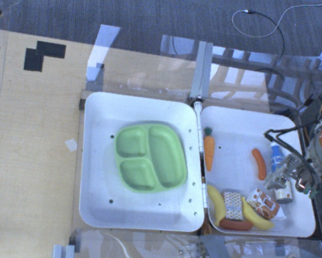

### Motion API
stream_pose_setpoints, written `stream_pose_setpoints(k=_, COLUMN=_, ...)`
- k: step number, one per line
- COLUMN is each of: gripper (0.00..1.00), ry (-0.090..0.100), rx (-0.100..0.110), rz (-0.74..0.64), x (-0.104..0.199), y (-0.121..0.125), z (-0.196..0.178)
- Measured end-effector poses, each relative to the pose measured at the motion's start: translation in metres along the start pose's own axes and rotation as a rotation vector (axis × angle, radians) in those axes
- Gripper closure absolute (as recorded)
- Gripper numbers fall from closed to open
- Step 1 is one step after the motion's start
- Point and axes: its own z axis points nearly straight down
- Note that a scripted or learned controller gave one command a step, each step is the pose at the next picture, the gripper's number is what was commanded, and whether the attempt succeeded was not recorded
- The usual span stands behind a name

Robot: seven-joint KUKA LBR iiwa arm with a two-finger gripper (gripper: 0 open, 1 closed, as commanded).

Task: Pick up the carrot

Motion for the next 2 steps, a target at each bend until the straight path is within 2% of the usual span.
stream_pose_setpoints(k=2, gripper=1.0, ry=-0.016, rx=-0.007, rz=0.003, x=-0.004, y=0.004, z=-0.023)
